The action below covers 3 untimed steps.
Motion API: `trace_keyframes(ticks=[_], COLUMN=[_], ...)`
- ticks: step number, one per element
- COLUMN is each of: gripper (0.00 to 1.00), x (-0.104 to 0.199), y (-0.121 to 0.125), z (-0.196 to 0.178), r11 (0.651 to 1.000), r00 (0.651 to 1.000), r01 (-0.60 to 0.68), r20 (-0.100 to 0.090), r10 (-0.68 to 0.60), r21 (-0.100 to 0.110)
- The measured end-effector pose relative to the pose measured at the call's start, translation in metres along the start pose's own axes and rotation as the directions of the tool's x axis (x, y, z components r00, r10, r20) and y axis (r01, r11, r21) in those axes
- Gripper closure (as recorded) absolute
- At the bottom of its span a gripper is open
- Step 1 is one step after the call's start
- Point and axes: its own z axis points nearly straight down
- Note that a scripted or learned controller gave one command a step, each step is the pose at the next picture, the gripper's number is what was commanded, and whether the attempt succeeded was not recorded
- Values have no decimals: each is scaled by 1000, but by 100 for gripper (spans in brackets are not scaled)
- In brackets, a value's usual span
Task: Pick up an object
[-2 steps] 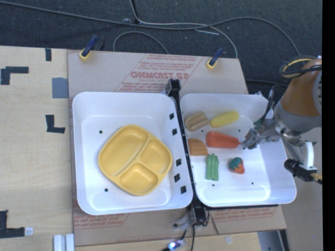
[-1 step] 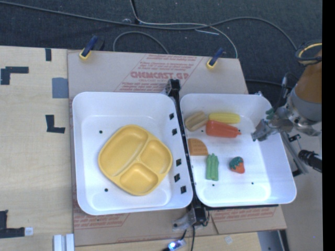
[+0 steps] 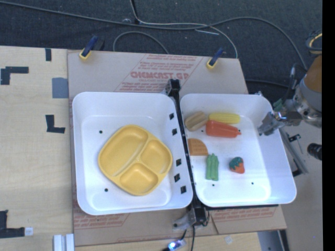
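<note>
In the camera view, the grey arm is reaching in from the right, its gripper [image 3: 268,125] hovering over the right rim of the right bin [image 3: 272,184], gripping nothing; how far it is open I cannot tell. The toy foods are lying in that bin's left half: a bread roll [image 3: 196,120], a corn cob [image 3: 224,118] and a red carrot [image 3: 222,129] lying roughly left-to-right, an orange slice [image 3: 197,147], a green vegetable [image 3: 211,167] pointing up-down, and a strawberry [image 3: 237,164]. A yellow divided plate [image 3: 135,159] is sitting in the left bin [image 3: 84,140].
</note>
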Motion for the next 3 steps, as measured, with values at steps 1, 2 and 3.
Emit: trace_keyframes(ticks=[1, 2, 3], gripper=[100, 100, 100], x=[0, 48, 97], y=[1, -3, -4], z=[-23, -23, -9], r11=[1000, 1000, 1000], r00=[1000, 1000, 1000], r01=[0, 3, 3], r20=[-1, -3, -3], r10=[0, -3, -3], r21=[2, 5, 6])
